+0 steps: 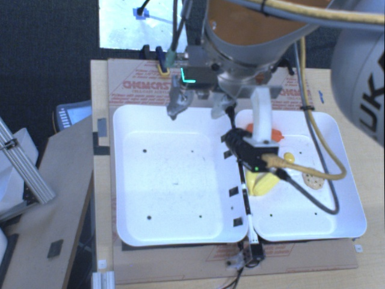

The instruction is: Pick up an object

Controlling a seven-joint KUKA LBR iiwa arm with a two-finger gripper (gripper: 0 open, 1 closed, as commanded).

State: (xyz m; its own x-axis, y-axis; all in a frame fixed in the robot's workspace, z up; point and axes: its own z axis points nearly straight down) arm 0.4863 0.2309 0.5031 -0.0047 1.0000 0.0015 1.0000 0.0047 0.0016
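From the overhead camera, the first thing I can read is the red "CHEMCAST" print repeated across the brown cardboard sheet (pixel 139 83) that lies under both bins on the table (pixel 66 173). On the grey arm (pixel 361 71) at the far right I make out large dark letters, "UK", cut off by the frame edge.

The left bin (pixel 168 179) shows bare white floor with a few small dark dots. The right bin (pixel 337 215) holds the objects: a yellow piece (pixel 263 184) near its left wall, a small yellow item (pixel 289 158) beside it, a round tan cookie-like piece (pixel 313 180) further right, and an orange object (pixel 276 135) at the far side, partly behind the arm's white fitting.

The claw (pixel 178 108) hangs over the far edge of the left bin, well apart from those objects. It looks grey and blurred; I cannot tell how it is set, and I see nothing in it.

A black camera unit with a green light (pixel 249 153) and yellow and black cables (pixel 313 176) cross over the right bin, covering part of the yellow piece. A small green light glows on the wrist housing (pixel 189 77).
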